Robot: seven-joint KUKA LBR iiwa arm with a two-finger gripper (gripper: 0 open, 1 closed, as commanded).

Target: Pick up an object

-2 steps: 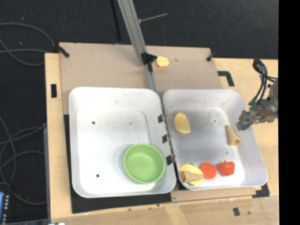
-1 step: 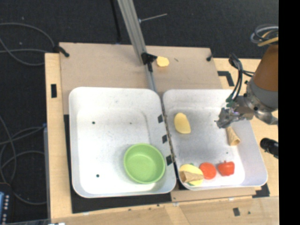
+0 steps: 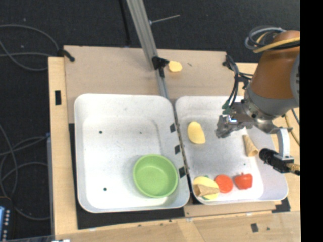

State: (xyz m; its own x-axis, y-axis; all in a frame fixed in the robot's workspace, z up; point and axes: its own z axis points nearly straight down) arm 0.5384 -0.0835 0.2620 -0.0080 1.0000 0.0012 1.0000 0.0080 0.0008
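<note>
Spreading across the middle of the frame, the tabletop point(image 3: 116, 74) carries two white bins side by side. At the right edge the grey and orange arm point(image 3: 275, 79) leans in over the right bin point(image 3: 222, 110). The left bin point(image 3: 116, 120) holds a green bowl point(image 3: 155, 175) near its lower right corner.

Hanging over the upper middle of the right bin, the claw point(image 3: 224, 127) carries nothing that can be seen; whether it is spread or closed cannot be told from this slant. Every candidate lies loose on the bin floor: a yellow lemon-like piece point(image 3: 196, 133) just left of the claw, a tan stick-like piece point(image 3: 250, 145) to its lower right, and along the lower wall a yellow-and-tan piece point(image 3: 206, 187), an orange round fruit point(image 3: 223, 183) and a red pepper-like toy point(image 3: 243, 181). A small yellow item point(image 3: 175, 66) sits outside the bins at upper centre.

By my reading the pick is not yet made; descent, closing and lifting all remain.
</note>
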